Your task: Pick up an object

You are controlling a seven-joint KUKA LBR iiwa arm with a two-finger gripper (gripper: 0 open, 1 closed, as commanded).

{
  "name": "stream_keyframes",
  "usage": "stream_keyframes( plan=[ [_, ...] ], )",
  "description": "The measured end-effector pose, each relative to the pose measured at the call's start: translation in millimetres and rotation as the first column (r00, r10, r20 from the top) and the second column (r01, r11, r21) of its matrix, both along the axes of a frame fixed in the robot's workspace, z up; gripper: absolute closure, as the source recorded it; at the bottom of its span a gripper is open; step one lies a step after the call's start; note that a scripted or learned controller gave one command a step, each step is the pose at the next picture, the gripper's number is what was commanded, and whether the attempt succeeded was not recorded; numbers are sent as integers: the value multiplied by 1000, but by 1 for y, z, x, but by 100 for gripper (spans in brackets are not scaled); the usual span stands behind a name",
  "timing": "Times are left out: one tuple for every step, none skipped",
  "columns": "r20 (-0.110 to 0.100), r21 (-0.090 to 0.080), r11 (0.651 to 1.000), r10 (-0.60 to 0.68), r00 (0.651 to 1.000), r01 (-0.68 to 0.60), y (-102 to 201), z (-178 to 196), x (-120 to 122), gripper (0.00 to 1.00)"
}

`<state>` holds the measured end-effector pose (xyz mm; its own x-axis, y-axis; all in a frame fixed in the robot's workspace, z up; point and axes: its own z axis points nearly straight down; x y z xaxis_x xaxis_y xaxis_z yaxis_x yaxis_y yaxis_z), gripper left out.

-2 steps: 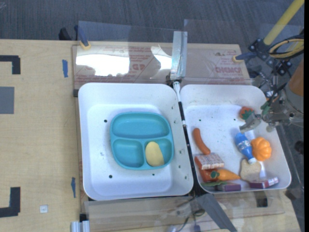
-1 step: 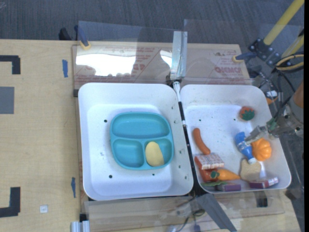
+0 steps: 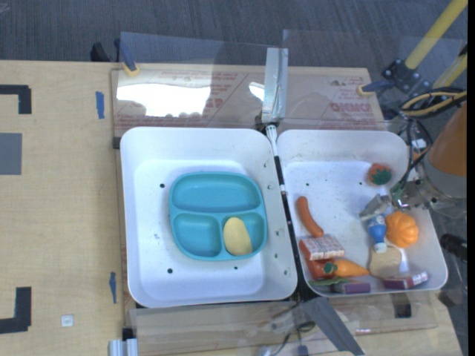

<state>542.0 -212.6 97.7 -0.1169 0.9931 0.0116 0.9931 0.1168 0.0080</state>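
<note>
Right bin [image 3: 326, 162] holds the clutter, crowded along its near and right sides. Left bin [image 3: 141, 199] carries a blue divided tray [image 3: 215, 199] with a yellow potato-like piece [image 3: 237, 236] in its near right compartment.

Pincer [image 3: 382, 205] sits low over the right side of the right bin, arm entering from the right. How far it is open cannot be told; metal parts blur together there. Nothing is seen held in it.

Nearest candidates: orange pumpkin-like piece [image 3: 402, 228] just beside the pincer on its near right; small blue-and-white piece [image 3: 378, 230] directly below it; small orange and green piece [image 3: 381, 173] further back near the bin wall. Sausage [image 3: 309, 216] lies alone mid-bin, well apart from the rest.

Judgement: the step in hand looks like settling onto a target. The items under the pincer touch one another, so closing there risks pinching two or pushing one aside. Better to centre on one item, descend straight, close across its narrow width. The sausage is the cleaner choice: free space on both long sides.
</note>
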Motion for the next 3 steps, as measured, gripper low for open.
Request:
stream_keyframes(
  plan=[
    [7, 7, 988, -154, 988, 154, 3, -7, -21, 0],
    [6, -6, 987, -160, 987, 160, -3, 1, -23, 100],
    [3, -10, 971, -238, 971, 238, 52, 113, 21, 100]
  ],
)
